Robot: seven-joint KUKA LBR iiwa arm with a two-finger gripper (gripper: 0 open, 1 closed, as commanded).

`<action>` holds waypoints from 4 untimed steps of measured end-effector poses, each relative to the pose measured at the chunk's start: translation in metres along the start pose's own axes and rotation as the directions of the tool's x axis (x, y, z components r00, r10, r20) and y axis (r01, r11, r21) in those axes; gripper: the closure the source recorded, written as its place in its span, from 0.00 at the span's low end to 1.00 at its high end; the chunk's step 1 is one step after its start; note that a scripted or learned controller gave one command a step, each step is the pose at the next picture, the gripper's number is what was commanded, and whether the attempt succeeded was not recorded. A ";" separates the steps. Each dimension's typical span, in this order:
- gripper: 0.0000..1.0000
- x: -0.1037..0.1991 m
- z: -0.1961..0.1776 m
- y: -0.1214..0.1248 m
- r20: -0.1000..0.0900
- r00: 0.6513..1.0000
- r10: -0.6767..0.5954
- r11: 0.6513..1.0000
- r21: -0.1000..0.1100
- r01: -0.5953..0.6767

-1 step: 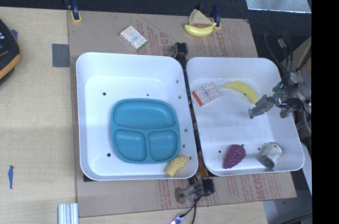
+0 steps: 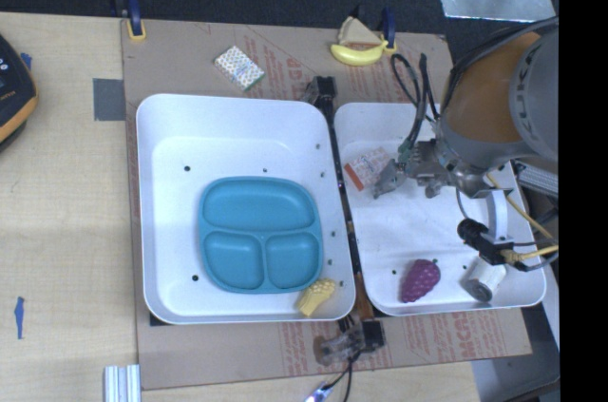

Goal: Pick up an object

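My gripper (image 2: pixel 409 187) hangs over the upper middle of the right bin (image 2: pixel 380 296), its two fingers spread open with nothing between them. A small orange-and-white packet (image 2: pixel 356 173) lies just left of the left fingertip, near the bin's left wall. Purple grapes (image 2: pixel 419 279) rest near the bin's front edge, well below the gripper. A white cylinder (image 2: pixel 483 279) lies in the front right corner. In the left bin (image 2: pixel 161 134) sit a blue divided plate (image 2: pixel 260 233) and a yellow corn-like piece (image 2: pixel 316 296) at the front right corner.
A banana (image 2: pixel 358 53) and a patterned packet (image 2: pixel 238 67) lie on the cardboard behind the bins. A black-and-yellow device (image 2: pixel 11 94) sits at the far left edge. Cables (image 2: pixel 414 82) trail from the arm over the right bin's back rim.
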State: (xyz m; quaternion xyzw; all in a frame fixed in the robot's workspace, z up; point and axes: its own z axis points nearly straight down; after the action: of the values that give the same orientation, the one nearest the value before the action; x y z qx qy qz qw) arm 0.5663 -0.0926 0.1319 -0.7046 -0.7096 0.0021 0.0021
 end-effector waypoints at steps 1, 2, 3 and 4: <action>0.00 -0.115 -0.060 0.067 0.002 1.000 0.005 1.000 -0.006 -0.005; 0.00 -0.119 0.008 0.083 0.000 1.000 0.000 1.000 -0.002 0.000; 0.00 -0.110 0.040 0.059 0.001 1.000 0.002 1.000 -0.002 -0.002; 0.00 -0.119 0.039 0.090 0.000 1.000 0.001 1.000 -0.004 -0.001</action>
State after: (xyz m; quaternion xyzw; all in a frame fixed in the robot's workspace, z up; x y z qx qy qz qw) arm 0.6567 -0.2108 0.0924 -0.7049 -0.7093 0.0008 0.0007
